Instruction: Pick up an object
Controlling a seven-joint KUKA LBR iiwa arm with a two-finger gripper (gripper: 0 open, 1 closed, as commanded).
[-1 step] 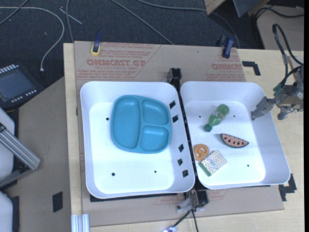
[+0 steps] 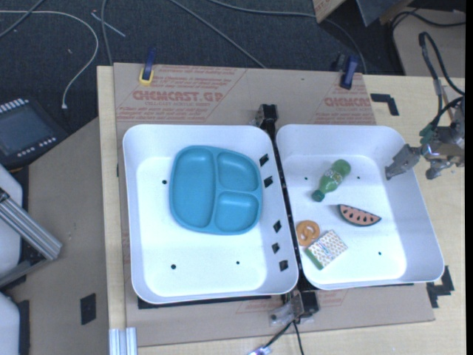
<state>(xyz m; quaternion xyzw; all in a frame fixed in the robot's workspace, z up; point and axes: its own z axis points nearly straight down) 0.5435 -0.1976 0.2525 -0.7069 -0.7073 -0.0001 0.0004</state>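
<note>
Dark carpet with loose cables behind bench

Glossy white plastic bins, matt blue tray

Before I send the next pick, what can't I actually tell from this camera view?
- Pincer: small and blurred at the right bin's far rim; open or shut, cannot tell.
- Arm: cut off by the right frame edge.
- Small packet: print too small to read.
- Pretzel and packet: touching or just adjacent, unclear.
- Green bottle: label unreadable.
</note>
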